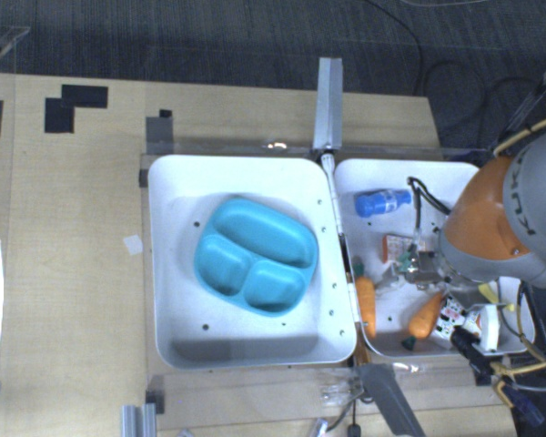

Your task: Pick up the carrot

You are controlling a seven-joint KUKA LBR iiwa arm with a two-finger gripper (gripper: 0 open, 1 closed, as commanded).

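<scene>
Over the right bin the grey arm with its orange band reaches down, and its hand sits low among the clutter there; whether it is spread or pressed together I cannot tell. One carrot lies tilted just near of the hand, close to the bin's near edge. Another orange piece rests against the bin's left wall. A blue bottle lies toward the far side. The left bin on the worktop carries a blue three-part tray.
</scene>
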